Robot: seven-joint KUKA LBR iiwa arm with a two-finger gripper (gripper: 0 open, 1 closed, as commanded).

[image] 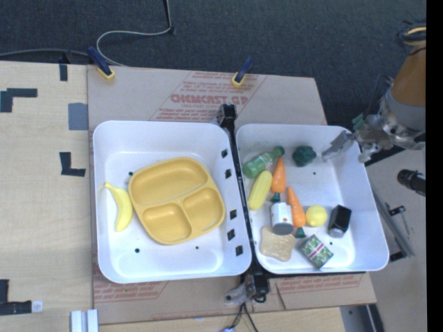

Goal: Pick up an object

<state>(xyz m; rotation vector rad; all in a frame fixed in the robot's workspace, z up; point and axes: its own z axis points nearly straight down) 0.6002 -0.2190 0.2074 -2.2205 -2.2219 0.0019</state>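
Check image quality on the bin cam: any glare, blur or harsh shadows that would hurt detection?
Camera view: lighting is even and soft, with no hard shadows. The white bins run bright, close to washed out at the rims, with no sharp glare spots. The gripper at the right bin's top edge looks soft, slightly blurred. The small items, such as the carrots, are low in detail; the yellow tray reads cleanly.

I see the cardboard sheet (208, 99) with red print, and I take it as my landmark. Two yellow-and-blue clamps (102, 66) hold its far edge, one at the left corner, one (242, 73) near the middle. A thin cable (131, 37) loops on the dark carpet (277, 19) beyond it. The wooden bench top (41, 206) with black tape marks (68, 164) lies at its left.
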